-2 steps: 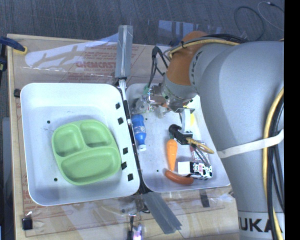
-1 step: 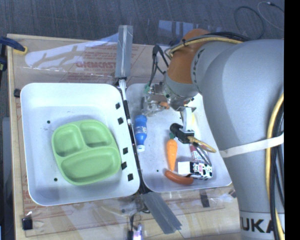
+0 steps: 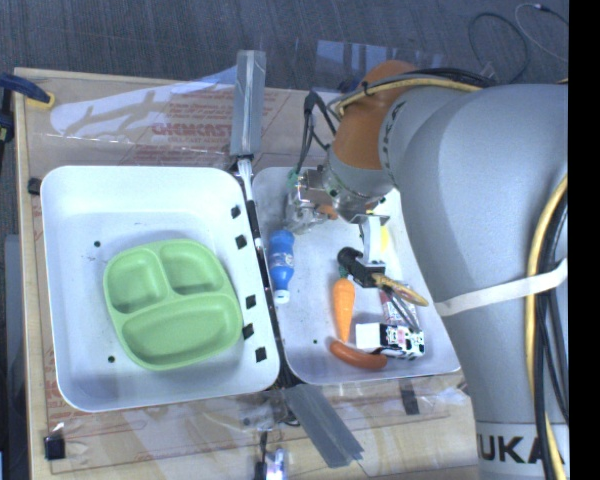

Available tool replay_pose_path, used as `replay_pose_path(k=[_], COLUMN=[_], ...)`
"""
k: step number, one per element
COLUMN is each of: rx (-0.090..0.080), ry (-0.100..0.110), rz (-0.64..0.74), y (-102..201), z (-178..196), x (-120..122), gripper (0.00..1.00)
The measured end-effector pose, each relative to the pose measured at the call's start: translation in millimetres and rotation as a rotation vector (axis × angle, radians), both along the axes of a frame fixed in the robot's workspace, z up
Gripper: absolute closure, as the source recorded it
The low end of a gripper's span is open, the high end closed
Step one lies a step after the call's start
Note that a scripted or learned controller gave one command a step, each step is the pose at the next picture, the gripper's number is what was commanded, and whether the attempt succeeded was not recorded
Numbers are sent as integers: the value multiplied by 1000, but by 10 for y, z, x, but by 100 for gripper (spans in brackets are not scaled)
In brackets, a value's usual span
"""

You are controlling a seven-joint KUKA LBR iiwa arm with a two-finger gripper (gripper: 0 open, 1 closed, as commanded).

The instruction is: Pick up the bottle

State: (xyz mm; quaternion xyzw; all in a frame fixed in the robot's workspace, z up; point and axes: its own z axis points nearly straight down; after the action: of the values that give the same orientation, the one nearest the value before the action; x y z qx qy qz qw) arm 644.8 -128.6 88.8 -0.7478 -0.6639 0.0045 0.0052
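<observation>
Logged in right bin [image 3: 310, 370], flat against its left wall: bottle [image 3: 281, 258], blue toward the far end, white toward the near end, lengthwise along the wall. Untouched, lying on bin floor. Stationed over the far part of the same bin, just beyond the bottle's far end and slightly to its right: gripper [image 3: 305, 203], carried on grey arm with orange band [image 3: 365, 128] reaching in from the right. Released or clenched: cannot tell at this angle. Appears apart from the bottle. Also recorded in right bin: orange carrot [image 3: 343, 308], lying lengthwise just right of the bottle, apart from it; red sausage-shaped item [image 3: 357, 354] near the near edge, just below the carrot's tip; small white-and-black packet [image 3: 403, 340] immediately right of that item; slim yellowish tool [image 3: 402, 291] above the packet, type not identifiable. Recorded in left bin [image 3: 70, 198]: green divided plate [image 3: 172, 303], three compartments, seated flat toward the near half.
</observation>
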Motion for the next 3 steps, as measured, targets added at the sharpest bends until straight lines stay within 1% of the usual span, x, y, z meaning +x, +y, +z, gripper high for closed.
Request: replay_pose_path(k=[1, 2, 3], rx=[-12, -13, -14], ry=[-1, 1, -1], rz=[-1168, -1118, -1222], y=[388, 588, 514], z=[1655, 1000, 1236], x=[-55, -310, -947], gripper=[100, 100, 100])
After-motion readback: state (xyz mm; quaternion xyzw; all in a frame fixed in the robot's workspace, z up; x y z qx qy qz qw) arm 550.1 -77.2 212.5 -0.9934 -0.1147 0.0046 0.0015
